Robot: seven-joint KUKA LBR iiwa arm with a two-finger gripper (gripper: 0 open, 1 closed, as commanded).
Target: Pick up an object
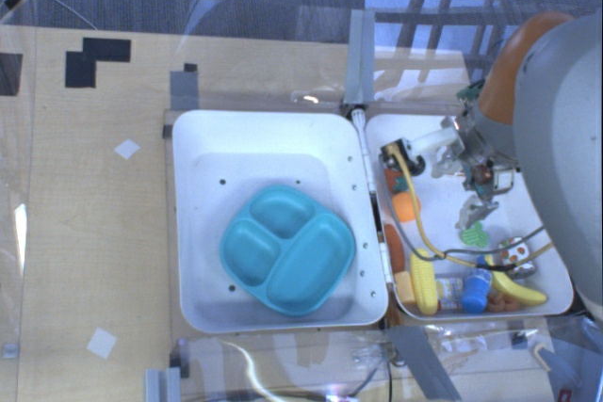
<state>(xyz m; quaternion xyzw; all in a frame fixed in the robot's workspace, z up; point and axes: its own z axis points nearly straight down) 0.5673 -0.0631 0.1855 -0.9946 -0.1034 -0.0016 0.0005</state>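
My gripper (477,207) hangs over the middle of the right bin (429,202), pointing down, just above a small green toy (476,236). Along that bin's left wall lie an orange piece (405,206), a red piece (394,249) and a yellow corn cob (423,285). At the bin's front sit a blue bottle (478,289) and a yellow banana (518,288). Nothing shows held at the gripper's tip.
The left bin (203,155) holds a blue divided plate (287,248). A yellow cable (416,221) loops across the right bin's floor. The arm's grey body and orange band (528,61) cover the right bin's far right side. A metal divider (358,61) stands behind the bins.
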